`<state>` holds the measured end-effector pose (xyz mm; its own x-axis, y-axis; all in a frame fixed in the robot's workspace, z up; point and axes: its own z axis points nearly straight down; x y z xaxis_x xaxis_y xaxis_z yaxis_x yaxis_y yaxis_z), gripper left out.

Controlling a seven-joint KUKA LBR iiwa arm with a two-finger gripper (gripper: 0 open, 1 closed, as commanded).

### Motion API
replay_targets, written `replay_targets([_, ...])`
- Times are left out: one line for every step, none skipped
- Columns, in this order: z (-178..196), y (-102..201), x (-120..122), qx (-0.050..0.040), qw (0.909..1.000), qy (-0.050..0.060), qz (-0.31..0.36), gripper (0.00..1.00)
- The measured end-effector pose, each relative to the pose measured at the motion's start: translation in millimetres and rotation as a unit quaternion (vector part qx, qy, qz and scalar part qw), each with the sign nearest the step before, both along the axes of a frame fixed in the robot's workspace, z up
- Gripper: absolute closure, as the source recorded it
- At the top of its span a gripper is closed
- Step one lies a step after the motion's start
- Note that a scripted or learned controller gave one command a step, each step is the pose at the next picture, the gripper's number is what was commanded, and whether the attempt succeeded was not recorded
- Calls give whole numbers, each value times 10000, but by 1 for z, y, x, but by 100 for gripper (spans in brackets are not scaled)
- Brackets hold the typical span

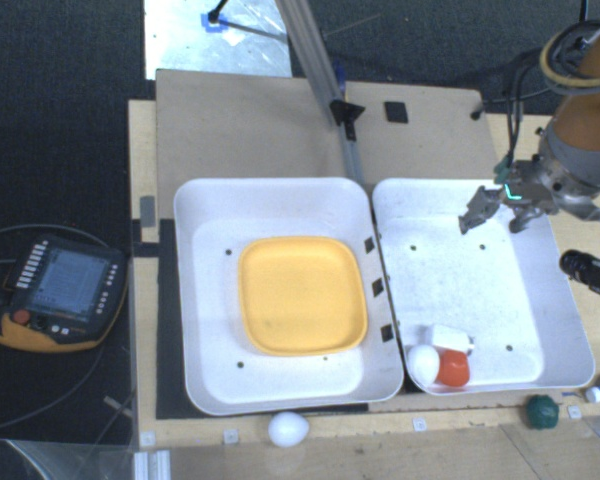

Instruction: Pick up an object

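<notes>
White and egg-shaped, a small object (288, 429) lay on the bench just outside the left bin's (205, 268) near rim. A square yellow plate (303, 295) sat flat in that bin. In the right bin (540, 298), three things were crowded into the near-left corner — a white ball (421, 360), an orange-red object (453, 369) touching it, and a small white block (450, 336) behind them. The gripper (498, 213) hung over the right bin's far side, well apart from that cluster, its two fingers spread with nothing between them. A dark green ball (541, 411) rested beyond the right bin's near-right corner.
</notes>
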<state>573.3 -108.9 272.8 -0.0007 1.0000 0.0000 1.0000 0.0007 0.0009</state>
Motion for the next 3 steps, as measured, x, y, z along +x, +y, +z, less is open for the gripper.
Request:
replay_targets([0, 0, 0, 0, 10000, 0, 0, 0])
replay_targets([-42, 0, -2, 1, 10000, 16, -2, 0])
replay_targets([-96, 1, 7, 2, 10000, 23, -1, 0])
